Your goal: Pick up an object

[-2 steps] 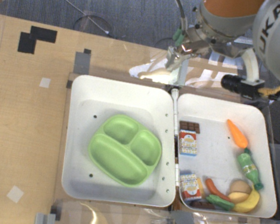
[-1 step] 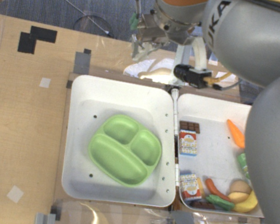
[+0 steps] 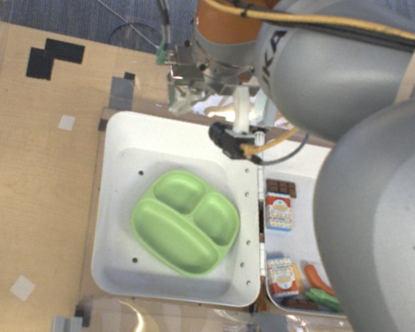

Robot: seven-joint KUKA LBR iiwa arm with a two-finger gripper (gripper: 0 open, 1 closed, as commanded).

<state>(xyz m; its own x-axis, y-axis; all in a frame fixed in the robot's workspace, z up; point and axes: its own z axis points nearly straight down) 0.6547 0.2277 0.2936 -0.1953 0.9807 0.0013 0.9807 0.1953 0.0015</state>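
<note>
Near the middle of the left bin [image 3: 114,186], a little toward its near edge, lies a green divided plate [image 3: 185,222]. It sits flat with its three hollows facing up and is turned at an angle to the bin's walls. Bare white floor surrounds it on every side, and nothing touches it or lies over it.

At the far edge of the same bin, toward its right corner, the tool [image 3: 194,93] hangs at or just beyond the rim, well apart from the plate. Whether it is open or closed I cannot tell, and nothing can be seen held in it.

Across the dividing rims, the right bin [image 3: 298,242] holds several small things along its left side:
- a dark chocolate bar [image 3: 281,188], farthest back
- a small printed carton [image 3: 280,212] just beside it
- a second small carton [image 3: 283,273] toward the near edge
- an orange piece [image 3: 318,279] near that carton
- a green piece [image 3: 325,299] near the orange one

The grey arm [image 3: 391,190] sweeps in from the right and covers most of this bin, so what lies under it is hidden.

Both bins rest on a pale wooden tabletop [image 3: 27,172], which carries black patches [image 3: 53,57] near its far left corner.
</note>
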